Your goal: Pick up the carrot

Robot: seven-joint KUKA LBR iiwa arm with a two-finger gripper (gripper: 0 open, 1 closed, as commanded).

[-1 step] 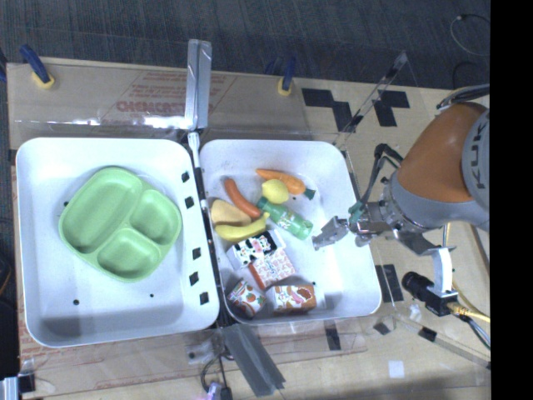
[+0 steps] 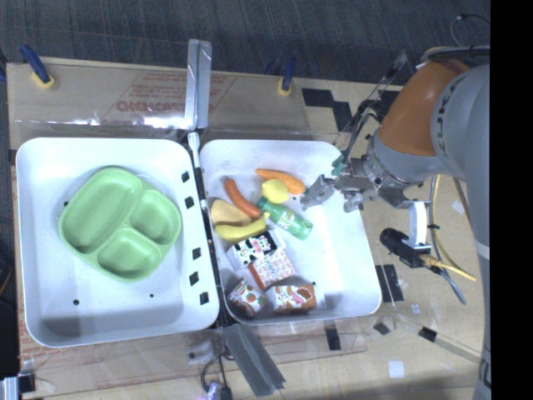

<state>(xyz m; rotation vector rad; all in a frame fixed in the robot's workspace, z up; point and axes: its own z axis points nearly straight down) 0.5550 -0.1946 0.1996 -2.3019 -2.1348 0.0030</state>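
The carrot [image 2: 281,176] is orange and lies in the right bin [image 2: 350,277] near its far side, pointing left and right. Its right tip is close to my gripper [image 2: 330,192], which hovers over the bin's right part, just right of the carrot and the green bottle [image 2: 287,217]. One grey finger [image 2: 316,192] reaches toward the bottle's cap end. The fingers stand a little apart with nothing between them.
Around the carrot lie a yellow lemon [image 2: 274,192], an orange-red sausage [image 2: 236,196], a banana [image 2: 237,226], and several small cartons [image 2: 271,267] toward the near side. The left bin [image 2: 50,298] holds a green divided plate [image 2: 122,221].
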